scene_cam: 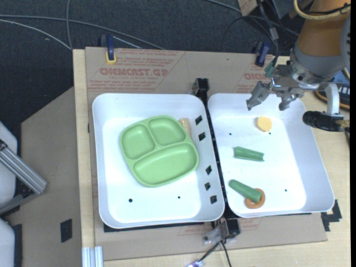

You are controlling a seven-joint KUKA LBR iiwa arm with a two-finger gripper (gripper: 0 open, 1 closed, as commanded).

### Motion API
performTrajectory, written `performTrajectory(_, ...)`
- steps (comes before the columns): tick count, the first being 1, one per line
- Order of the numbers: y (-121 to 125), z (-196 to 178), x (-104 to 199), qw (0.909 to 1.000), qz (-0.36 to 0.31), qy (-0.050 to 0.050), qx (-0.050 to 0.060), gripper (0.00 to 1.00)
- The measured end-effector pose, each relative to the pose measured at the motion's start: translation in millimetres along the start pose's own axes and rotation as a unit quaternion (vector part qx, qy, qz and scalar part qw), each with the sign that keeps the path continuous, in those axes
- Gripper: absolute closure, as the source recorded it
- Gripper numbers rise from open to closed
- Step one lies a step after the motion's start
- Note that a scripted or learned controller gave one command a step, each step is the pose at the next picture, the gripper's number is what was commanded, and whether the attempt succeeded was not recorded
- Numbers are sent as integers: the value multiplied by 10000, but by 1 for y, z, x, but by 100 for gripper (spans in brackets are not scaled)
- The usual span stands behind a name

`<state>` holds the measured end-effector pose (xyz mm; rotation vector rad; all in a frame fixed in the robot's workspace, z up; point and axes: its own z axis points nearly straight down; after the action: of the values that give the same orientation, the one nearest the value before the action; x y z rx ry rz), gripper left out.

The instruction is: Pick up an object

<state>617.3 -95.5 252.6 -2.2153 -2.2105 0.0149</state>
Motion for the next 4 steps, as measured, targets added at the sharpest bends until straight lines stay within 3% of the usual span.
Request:
performTrajectory(1, 2, -8, 0, 10000, -12, -7, -71, 0)
performTrajectory(4, 14, 163, 5, 10000, -11, -2, -52, 0)
